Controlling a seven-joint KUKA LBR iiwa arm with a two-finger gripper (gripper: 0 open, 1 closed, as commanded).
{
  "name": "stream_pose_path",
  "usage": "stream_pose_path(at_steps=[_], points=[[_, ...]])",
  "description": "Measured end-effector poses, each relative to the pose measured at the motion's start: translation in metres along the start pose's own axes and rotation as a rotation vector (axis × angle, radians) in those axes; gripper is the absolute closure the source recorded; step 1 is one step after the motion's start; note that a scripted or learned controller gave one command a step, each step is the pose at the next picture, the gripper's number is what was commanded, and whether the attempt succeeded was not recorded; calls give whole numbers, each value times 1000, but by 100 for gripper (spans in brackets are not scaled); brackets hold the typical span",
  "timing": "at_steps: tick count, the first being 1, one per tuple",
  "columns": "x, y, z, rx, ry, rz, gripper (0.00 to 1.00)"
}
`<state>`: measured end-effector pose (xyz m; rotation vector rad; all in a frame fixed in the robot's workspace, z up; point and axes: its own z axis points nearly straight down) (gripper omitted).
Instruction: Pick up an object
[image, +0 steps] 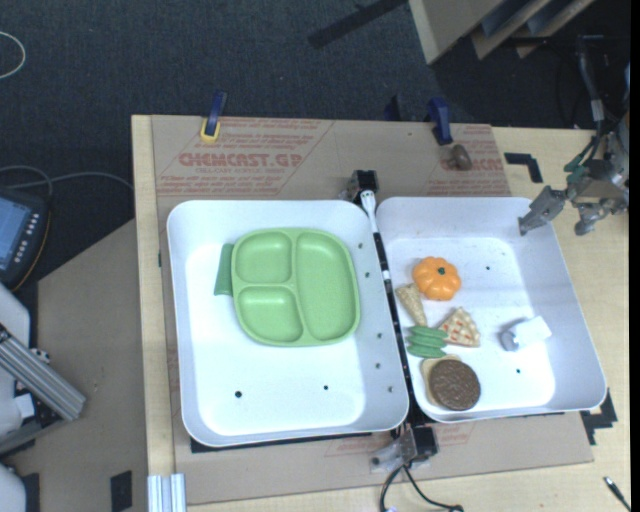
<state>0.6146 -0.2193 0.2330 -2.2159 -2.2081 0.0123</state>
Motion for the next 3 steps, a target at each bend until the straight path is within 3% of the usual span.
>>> stream_pose_path(at_steps=[1, 3], points=[[1, 3, -9, -14, -4, -4, 0], [10, -5, 104, -10, -2, -4, 0]])
